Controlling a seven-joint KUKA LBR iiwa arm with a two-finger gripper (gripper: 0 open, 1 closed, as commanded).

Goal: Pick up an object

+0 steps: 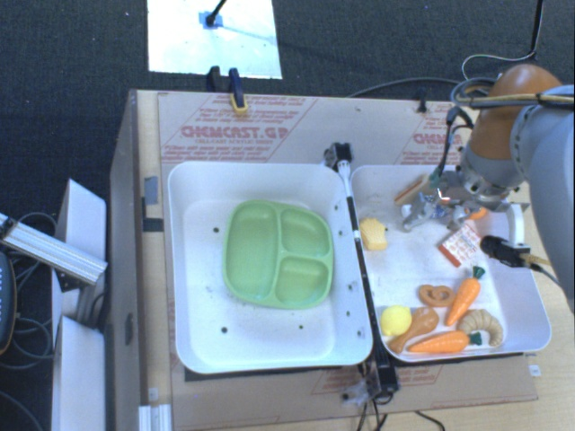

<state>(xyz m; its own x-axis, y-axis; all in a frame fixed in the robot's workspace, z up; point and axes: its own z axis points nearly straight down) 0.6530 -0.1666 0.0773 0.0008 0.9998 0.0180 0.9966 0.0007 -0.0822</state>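
- A dark carpeted floor surrounds the worktop [269, 124], whose brown board with red lettering carries two shallow white bins side by side; a pale square sheet [214, 25] lies on the floor beyond its far edge.
- The left bin [193, 330] holds a green divided plate [277, 254] near its middle, with bare white floor all around it up to the rim.
- The right bin [539, 326] is more crowded. A yellow block [374, 235] sits close to the shared divider. Along the near rim lie a lemon [395, 319], a pear-like piece [411, 332], a pretzel [437, 294], two carrots [463, 300] [442, 342] and a croissant [482, 324], closely packed.
- The middle strip of the right bin, between the yellow block and a red-and-white packet [461, 242], is open white floor.
- The grey arm [548, 160] comes in over the bin's far right corner.
- The claw [429, 206] hangs low over the far part of the right bin, beside an orange piece [411, 190] near the far rim; whether its fingers are wide or narrow I cannot tell, and no thing shows between them.
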